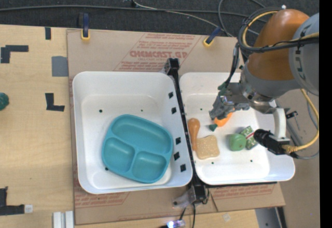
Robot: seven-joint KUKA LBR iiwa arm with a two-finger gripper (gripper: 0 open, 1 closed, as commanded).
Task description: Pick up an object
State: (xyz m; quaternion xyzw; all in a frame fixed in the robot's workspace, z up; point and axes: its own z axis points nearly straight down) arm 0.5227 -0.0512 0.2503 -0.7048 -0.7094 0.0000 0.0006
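Observation:
My gripper (222, 113) hangs over the middle of the right bin (205, 83), just over a small orange piece (223, 122) with a dark green bit (213, 127) beside it. To the lower left lie an orange carrot-like toy (193, 129) and a tan bread slice (207, 147). A green toy (238, 142) with a green-and-white packet (248, 136) lies to the lower right. I cannot make out whether the orange piece is between the fingers.
The left bin (88, 87) holds a teal divided tray (137, 147). A black divider (178, 113) separates the bins. The arm's grey and orange body (275, 56) covers the right bin's far right side. Cables loop above and to the right of it.

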